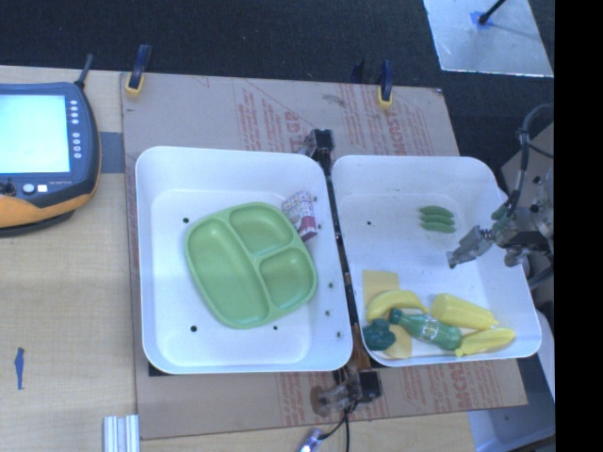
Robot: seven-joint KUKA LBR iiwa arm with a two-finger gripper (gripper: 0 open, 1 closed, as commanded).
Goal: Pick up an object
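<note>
Currently gripper [468, 250] is hovering over the right bin [490, 172], nothing between its fingers; finger spacing cannot be told. Green pea pod [436, 217] is lying just up-left of it; yellow peppers [462, 312] and green bottle [426, 328] are sitting below it.

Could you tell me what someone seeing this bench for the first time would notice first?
Most likely the big green divided plate lying in the left bin, with a small can at its upper right edge. Next comes the bright cluster in the right bin's near corner: a banana, a green bottle and yellow peppers. The gripper hangs over that bin's right side.
</note>
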